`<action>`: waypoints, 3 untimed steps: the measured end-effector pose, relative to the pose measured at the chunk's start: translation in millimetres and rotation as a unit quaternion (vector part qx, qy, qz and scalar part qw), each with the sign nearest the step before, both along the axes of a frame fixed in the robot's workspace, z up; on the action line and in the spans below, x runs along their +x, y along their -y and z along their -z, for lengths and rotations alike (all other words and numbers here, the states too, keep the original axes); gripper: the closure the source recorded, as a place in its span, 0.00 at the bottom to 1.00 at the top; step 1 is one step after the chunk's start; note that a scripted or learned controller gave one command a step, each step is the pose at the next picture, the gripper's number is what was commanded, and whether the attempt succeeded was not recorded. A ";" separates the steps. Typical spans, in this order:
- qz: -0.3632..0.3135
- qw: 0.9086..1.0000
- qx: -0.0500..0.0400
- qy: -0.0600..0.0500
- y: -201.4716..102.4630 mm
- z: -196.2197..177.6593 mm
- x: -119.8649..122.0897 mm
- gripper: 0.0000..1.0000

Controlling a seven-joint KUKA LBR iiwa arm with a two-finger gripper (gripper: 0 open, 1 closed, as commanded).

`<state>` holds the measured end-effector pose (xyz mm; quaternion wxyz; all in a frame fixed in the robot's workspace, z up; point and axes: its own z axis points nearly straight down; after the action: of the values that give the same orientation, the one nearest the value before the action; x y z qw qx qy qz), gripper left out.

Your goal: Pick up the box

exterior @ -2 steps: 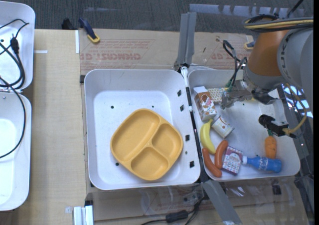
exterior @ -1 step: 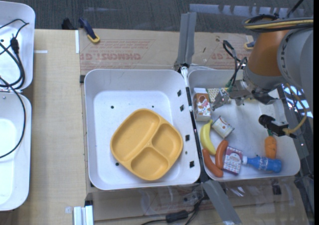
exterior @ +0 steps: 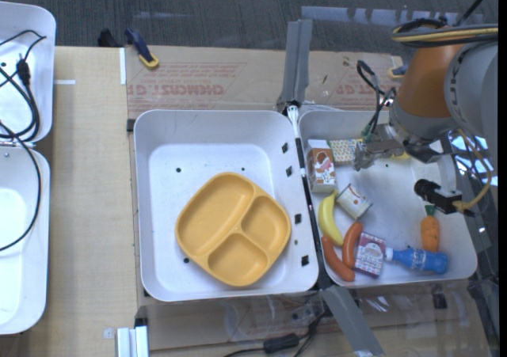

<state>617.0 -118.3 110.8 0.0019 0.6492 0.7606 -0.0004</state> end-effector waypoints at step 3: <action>0.011 1.000 0.001 -0.002 43.7 -53.7 11.6 0.00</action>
<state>628.7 -162.0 164.6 0.0000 0.6576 0.7534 -0.0007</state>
